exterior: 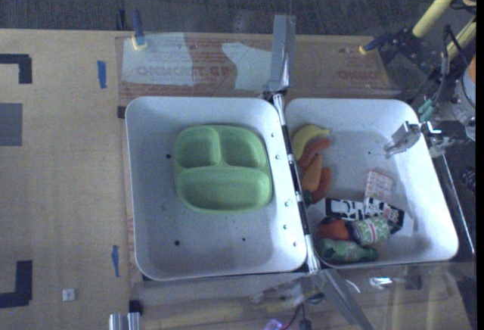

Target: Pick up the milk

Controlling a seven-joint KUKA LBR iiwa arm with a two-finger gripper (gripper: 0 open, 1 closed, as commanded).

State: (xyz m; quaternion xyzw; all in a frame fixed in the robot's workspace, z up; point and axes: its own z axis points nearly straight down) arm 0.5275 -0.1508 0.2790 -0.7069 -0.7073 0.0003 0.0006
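The milk (364, 209) lies low in the right bin (435, 192), down-left of the claw (402, 138), crowded by a can (369, 231) and toy food (312, 162). The claw hangs at the bin's upper right edge; can't tell its grip.

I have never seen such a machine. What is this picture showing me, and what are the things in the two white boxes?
This is one picture from a camera fixed above a bench, looking down at a slant. Two shallow white bins sit side by side. The left bin holds a green divided tray. The right bin holds small toy foods: a yellow banana with orange pieces beside it near the left wall, and, toward the front, a black-and-white carton, probably the milk the robot must pick up, a pink-patterned packet and some red and green items. The robot arm comes in from the right; its hand hangs over the right bin's far right corner, apart from the carton. It is too small to judge whether it holds anything.
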